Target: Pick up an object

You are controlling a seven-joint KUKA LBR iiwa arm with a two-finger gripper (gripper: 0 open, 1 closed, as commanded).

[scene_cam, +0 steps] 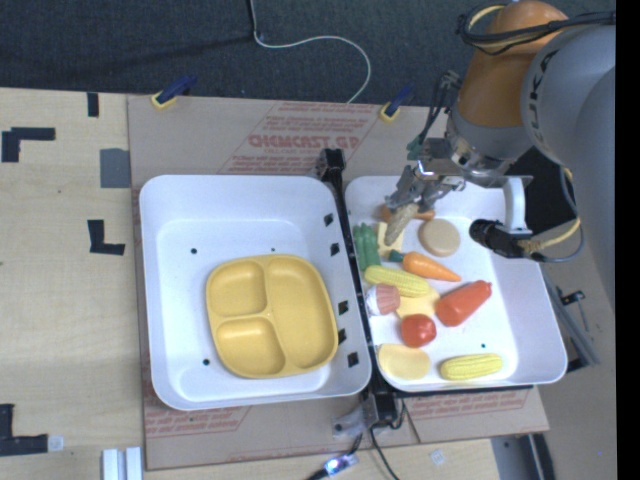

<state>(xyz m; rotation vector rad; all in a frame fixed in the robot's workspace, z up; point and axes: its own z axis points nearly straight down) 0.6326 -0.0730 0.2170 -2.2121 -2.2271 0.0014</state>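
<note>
Now | jaws (405, 206): grip state unclear | toy food (425, 298): right bin (530, 318), just below jaws

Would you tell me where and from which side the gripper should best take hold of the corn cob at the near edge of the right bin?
Probably across the middle of the corn cob, from straight above. It lies flat and long, running left to right, so fingers closing across its narrow width should fit. Its far side is free; the bin wall sits close on the near side, and a pale yellow piece lies at its left end.
</note>
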